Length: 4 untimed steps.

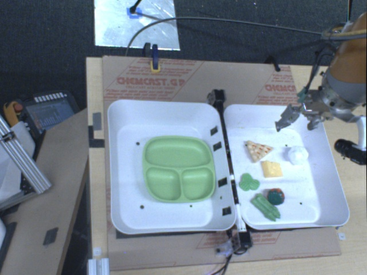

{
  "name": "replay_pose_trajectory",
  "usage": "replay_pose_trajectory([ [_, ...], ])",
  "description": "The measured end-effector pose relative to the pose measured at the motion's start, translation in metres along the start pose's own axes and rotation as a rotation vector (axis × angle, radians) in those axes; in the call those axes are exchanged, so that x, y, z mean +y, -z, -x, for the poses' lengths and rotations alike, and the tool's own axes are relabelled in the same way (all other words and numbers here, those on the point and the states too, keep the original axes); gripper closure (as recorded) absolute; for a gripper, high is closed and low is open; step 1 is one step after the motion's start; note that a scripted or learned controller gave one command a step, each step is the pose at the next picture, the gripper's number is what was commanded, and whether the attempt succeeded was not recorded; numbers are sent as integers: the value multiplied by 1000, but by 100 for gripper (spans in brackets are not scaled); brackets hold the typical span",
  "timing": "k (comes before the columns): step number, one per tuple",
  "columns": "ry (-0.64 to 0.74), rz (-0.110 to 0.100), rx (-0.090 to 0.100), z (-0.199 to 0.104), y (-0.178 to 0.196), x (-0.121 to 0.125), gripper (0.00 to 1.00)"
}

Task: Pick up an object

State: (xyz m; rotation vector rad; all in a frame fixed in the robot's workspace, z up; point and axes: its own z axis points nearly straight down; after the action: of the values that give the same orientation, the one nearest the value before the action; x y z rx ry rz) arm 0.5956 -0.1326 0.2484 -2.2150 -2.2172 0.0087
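- We see the gripper point(299, 118) released, empty, poised over the right bin point(327, 171), far corner.
- Approach step, we judge: the wedge point(258, 150) lies mid-bin; next, descend onto it.

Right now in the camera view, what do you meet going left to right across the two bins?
Green divided plate → round green piece → triangular waffle piece → yellow block → white lump.

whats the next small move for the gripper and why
Probably lower toward the tan waffle-patterned wedge. The gripper hangs above the back of the right white bin with nothing between its jaws, and that wedge lies nearest, apart from the other pieces.
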Motion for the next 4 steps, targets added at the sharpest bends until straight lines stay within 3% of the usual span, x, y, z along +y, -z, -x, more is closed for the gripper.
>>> replay_pose_trajectory([
  [1,2,10,-2,0,6,2,0],
  [4,0,7,-1,8,-131,5,0],
])
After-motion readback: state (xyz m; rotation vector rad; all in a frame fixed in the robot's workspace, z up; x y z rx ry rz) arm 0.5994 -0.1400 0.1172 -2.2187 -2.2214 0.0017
